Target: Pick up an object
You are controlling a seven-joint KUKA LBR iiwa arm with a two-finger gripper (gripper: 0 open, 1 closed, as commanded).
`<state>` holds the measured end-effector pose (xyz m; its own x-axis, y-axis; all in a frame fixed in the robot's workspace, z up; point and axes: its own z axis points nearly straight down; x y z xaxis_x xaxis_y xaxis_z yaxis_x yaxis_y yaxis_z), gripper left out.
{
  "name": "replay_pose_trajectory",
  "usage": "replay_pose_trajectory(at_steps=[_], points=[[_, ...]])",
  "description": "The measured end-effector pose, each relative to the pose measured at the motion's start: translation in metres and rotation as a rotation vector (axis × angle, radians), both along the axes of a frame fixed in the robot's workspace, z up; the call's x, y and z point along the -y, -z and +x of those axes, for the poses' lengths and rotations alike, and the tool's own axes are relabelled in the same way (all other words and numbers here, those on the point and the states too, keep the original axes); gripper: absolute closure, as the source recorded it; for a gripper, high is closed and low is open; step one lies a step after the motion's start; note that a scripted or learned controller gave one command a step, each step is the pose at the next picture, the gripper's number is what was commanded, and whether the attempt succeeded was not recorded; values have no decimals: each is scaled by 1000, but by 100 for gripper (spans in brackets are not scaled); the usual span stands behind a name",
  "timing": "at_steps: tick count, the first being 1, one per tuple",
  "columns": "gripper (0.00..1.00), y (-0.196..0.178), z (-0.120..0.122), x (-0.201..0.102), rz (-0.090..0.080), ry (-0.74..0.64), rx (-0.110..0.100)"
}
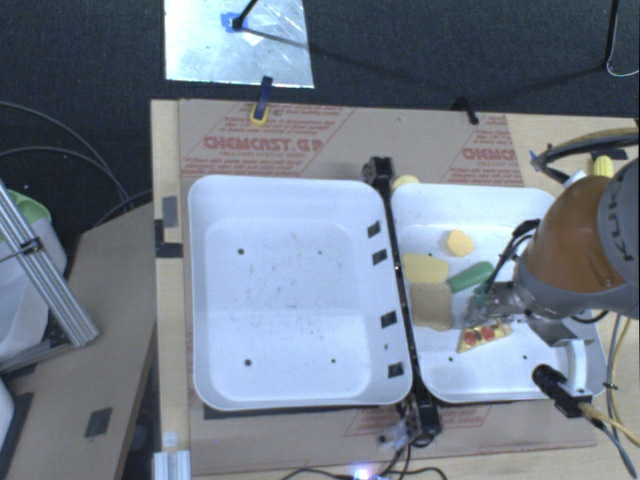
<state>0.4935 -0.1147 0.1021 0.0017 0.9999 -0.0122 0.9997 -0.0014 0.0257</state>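
A cardboard sheet (330, 133) with red lettering lies under the bins. Beyond it, a shiny metal plate (238, 28) sits on dark carpet (450, 28). Aluminium rails (45, 278) lean at left.

Two white bins, the left bin (290, 288) and the right bin (480, 368), one yellow ball (459, 242), one yellow block (424, 267), one tan block (432, 306), one green object (468, 277), one pizza slice toy (482, 336)

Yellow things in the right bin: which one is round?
The small round yellow ball, farthest back; the pale yellow block beside the divider is flat and squarish.
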Motion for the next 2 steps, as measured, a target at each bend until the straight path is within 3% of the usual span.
replay_pose_trajectory(at_steps=[1,2], points=[[100,-192,28,-85,14,-16,-5],[100,-229,7,-133,13,-9,-21]])
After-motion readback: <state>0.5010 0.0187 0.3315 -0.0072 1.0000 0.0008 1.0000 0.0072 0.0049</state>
